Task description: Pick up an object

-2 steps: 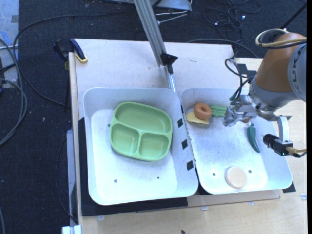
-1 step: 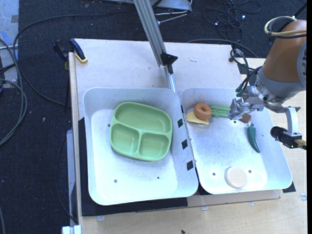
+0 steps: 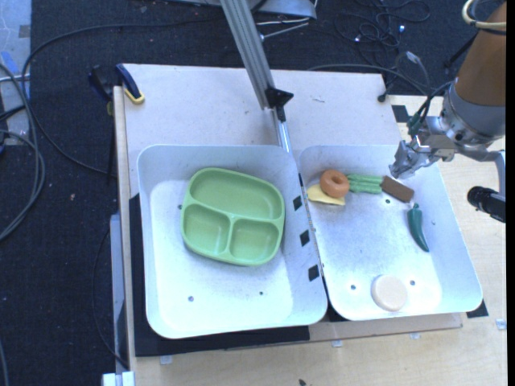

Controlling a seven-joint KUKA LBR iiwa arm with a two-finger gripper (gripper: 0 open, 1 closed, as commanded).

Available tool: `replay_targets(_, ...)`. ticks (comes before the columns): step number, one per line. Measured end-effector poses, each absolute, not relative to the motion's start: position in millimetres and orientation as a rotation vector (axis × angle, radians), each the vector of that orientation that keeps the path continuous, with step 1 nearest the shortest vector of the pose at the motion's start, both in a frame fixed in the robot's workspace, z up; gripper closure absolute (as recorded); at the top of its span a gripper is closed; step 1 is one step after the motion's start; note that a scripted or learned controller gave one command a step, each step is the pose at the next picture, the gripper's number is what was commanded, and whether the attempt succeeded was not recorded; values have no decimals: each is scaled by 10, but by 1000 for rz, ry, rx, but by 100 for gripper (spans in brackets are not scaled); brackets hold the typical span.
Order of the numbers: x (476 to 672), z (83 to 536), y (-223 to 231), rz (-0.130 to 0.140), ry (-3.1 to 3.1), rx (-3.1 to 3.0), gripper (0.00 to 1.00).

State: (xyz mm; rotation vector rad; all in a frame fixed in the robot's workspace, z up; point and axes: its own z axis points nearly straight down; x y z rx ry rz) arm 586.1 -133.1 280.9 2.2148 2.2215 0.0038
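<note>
In the right bin [image 3: 451, 240] lie an orange doughnut [image 3: 335, 184] on a yellow piece [image 3: 326, 199], a light green stick [image 3: 364, 185], a brown block [image 3: 397, 189], a dark green pepper [image 3: 418, 226] and a cream disc [image 3: 390, 292]. My gripper [image 3: 400, 167] hangs at the bin's far right part, just above and right of the brown block, its fingers pointing down to the left. Nothing shows between the fingers.
The left bin [image 3: 161, 296] holds a green divided plate [image 3: 234, 215]. A slanted metal rod [image 3: 251, 43] runs down to the gap between the bins. Cables lie on the dark floor around the bench.
</note>
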Motion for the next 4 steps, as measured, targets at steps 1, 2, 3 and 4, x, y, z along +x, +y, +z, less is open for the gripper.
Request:
replay_targets(1, 5854, 2646, -790, 0, 2230, 2215, 100)
replay_targets(2, 5924, 2477, -301, -1, 2230, 2215, 100)
replay_targets(3, 6028, 2339, 216, -1, 2228, 2215, 100)
replay_targets(4, 6073, 2410, 828, 4, 2231, 2211, 100)
